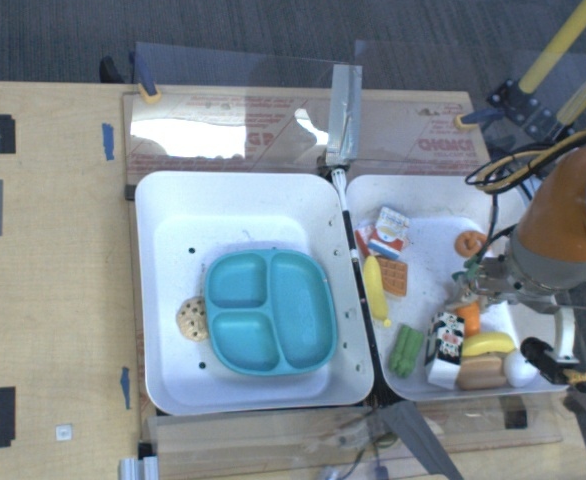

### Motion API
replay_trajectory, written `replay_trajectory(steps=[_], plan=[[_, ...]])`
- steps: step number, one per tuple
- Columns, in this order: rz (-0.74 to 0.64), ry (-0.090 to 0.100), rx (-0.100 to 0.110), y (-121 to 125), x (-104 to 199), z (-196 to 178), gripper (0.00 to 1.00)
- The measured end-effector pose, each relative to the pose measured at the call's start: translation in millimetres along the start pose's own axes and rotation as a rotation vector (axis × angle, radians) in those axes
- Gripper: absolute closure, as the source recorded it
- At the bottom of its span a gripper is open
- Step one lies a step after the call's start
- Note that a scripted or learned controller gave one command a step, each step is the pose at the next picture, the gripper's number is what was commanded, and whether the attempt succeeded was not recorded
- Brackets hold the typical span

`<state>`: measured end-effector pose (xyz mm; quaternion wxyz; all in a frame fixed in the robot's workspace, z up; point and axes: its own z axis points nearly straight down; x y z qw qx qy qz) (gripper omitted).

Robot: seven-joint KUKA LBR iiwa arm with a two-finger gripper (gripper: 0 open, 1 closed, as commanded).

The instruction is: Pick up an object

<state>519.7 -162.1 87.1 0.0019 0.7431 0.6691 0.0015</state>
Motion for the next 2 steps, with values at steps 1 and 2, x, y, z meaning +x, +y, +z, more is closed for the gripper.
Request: replay_trajectory(steps=[1,2], plan=[[0.023,0.001,0.002,77,16,-10,1.0],[-0.043,0.003,-0.006,65,89,-103,1.0]])
